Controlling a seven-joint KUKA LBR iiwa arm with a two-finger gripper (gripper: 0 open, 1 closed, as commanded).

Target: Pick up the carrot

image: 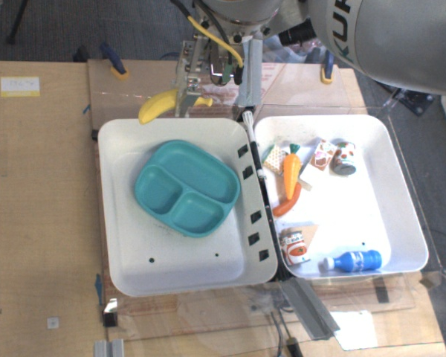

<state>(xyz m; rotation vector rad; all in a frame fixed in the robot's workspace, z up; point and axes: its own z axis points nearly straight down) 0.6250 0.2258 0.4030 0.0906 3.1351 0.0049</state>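
The carrot point(291, 174), orange with a green top, lies in the right bin point(401, 199) near its left wall, pointing toward the front. My gripper point(215, 110) hangs over the back rim between the two bins, up and to the left of the carrot and well apart from it. Its two fingers stand wide apart, open, with nothing between them. The left finger point(185, 88) is close to a yellow banana point(159, 105) that lies on the bench behind the left bin.
A teal divided plate point(187, 188) sits in the left bin point(126, 259). In the right bin are a red-orange piece point(286, 207) just below the carrot, two small cans point(334, 157), a small carton point(295, 247) and a blue bottle point(353, 261).
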